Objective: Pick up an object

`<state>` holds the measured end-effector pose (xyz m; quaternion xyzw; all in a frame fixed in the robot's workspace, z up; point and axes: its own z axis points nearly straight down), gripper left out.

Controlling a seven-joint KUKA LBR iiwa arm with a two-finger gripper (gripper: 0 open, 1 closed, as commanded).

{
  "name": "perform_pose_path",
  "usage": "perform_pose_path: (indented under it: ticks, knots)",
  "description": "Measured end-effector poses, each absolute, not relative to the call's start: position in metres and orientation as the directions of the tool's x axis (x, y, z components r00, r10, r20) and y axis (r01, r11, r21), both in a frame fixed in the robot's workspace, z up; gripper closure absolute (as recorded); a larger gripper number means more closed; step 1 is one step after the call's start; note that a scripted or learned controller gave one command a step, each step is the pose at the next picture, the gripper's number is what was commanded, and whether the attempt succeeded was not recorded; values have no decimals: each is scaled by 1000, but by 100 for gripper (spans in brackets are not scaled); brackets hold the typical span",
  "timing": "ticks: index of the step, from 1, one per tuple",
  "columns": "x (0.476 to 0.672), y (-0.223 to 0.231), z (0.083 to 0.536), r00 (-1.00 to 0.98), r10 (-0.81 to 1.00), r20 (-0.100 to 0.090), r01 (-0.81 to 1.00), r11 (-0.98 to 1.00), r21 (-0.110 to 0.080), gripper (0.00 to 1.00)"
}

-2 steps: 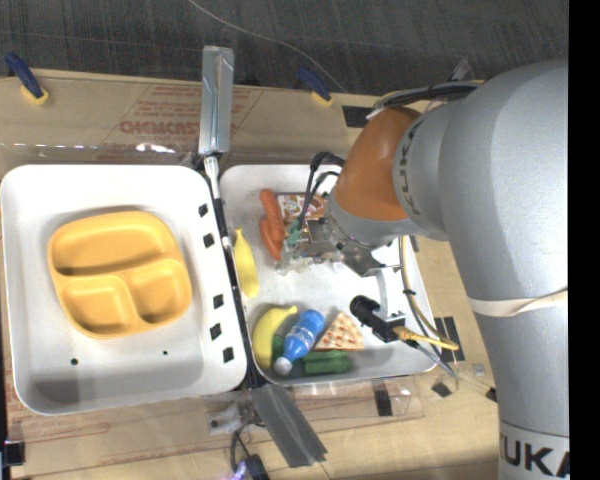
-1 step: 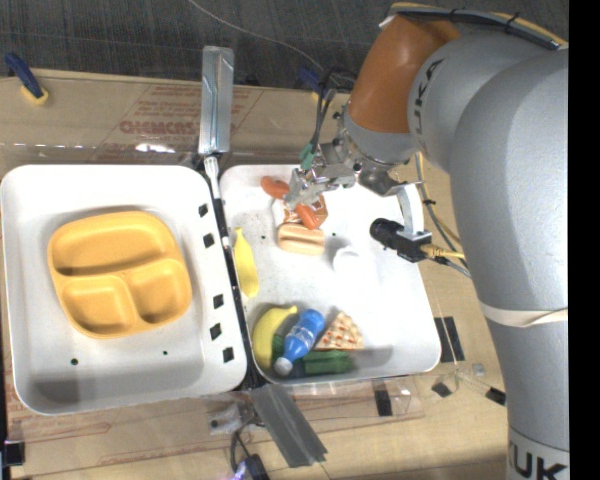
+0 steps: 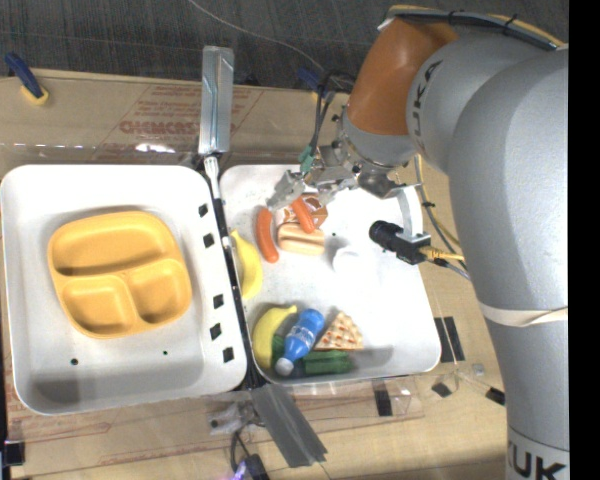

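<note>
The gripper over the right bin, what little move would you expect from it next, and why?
Probably a short, straight descent. The gripper hangs just above the toy food at the back of the right bin, over the orange-and-white piece beside the sausage. Nothing shows between its fingers, so lowering onto that piece seems the natural step before closing.

Light even, moderately bright, from overhead. White bins [image 3: 110, 388] near blown out; little surface detail on bare floor. Soft shadow in left bin's near-left corner; faint shadow under yellow tray [image 3: 120, 268]. Broad soft sheen on grey arm [image 3: 510, 168] casing and orange band [image 3: 395, 73]. Weak glare streak on clear film over cardboard [image 3: 110, 118] behind bins. Overall slightly soft, low resolution; small items at right bin's near edge smeared. Dark mat at top murky.
</note>
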<state>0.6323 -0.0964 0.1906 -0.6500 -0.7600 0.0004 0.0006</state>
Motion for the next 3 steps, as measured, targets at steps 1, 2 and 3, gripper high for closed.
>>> perform_pose_path:
  ticks: [1, 2, 3]
  knots:
    - [662, -106, 116, -159, 987, -6, 987, 159, 22, 0]
    - [663, -103, 111, -133, 991, -14, 991, 133, 27, 0]
    - [665, -104, 110, -84, 996, -9, 996, 84, 29, 0]
